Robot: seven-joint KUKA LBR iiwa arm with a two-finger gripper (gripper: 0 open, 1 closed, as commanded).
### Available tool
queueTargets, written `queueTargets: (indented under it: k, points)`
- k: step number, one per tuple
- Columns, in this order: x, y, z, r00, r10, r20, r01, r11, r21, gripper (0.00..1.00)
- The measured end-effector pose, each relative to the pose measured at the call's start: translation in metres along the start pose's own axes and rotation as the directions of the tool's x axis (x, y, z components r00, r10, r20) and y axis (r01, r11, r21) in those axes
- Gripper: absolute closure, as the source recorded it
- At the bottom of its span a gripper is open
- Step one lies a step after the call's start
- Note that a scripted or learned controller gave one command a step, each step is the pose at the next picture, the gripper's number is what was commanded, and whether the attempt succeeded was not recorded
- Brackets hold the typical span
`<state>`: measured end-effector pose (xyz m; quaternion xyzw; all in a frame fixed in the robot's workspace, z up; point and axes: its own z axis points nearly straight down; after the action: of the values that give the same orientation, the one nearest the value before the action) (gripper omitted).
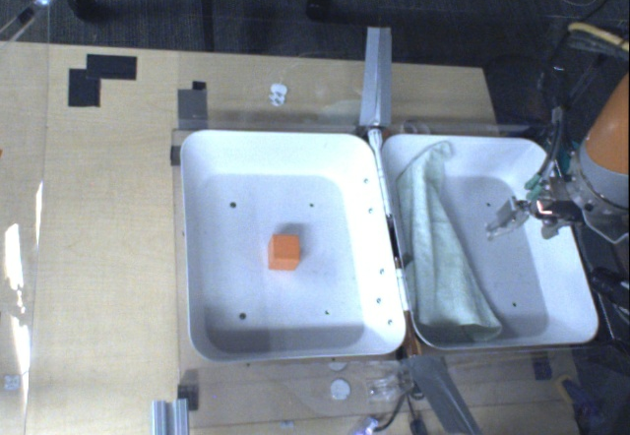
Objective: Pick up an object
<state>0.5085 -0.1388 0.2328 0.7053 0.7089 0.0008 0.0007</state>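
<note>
My gripper (504, 217) hangs over the right bin (581, 325), at the right of the frame, and I cannot tell its state: it is small and blurred. Nothing sits in it that I can see. A pale folded cloth (443, 246) lies along that bin's left side, just left of the gripper. The orange cube (284, 252) rests alone near the middle of the left bin (212, 335), well apart. To do this well, I'd descend squarely over whichever object I choose. The arm is cut off at the right edge.
</note>
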Motion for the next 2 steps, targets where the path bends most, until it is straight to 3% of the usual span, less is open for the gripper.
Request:
queueTargets:
  k: [1, 2]
  points:
    - [-0.052, 0.027, 0.138, 1.000, 0.008, 0.001, -0.008, 1.000, -0.004, 0.00]
    - [-0.051, 0.029, 0.126, 1.000, 0.007, 0.001, -0.007, 1.000, -0.008, 1.00]
